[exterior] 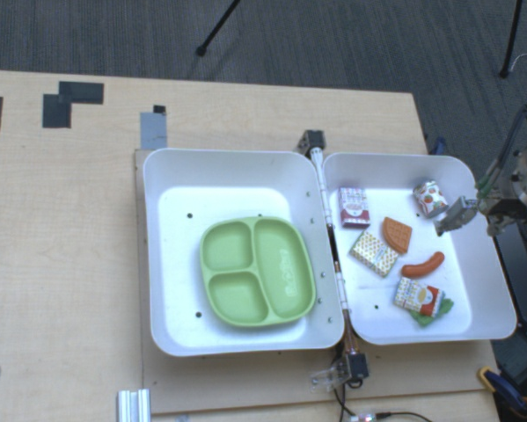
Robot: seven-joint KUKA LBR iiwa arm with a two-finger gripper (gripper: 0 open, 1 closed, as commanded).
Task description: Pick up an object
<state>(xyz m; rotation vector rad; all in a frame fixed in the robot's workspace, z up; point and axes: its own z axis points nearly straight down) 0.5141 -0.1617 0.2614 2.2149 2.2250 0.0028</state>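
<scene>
Gripper (461,214): over right bin (483,323) near its right wall, beside small box (429,199) | fingers: grip unclear | sausage (422,265): lying in right bin | green plate (257,272): left bin (171,323)

A robotics lab or test room. A pale wooden counter (61,236) marked with dark tape squares (69,102) stands on grey carpet (113,20), with thin black stand legs (232,11) behind and loose cables (355,394) at its front edge.

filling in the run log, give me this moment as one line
pincer over right bin far-right edge, near carton | nothing seen held | sausage, cracker untouched | tray in left bin
</scene>
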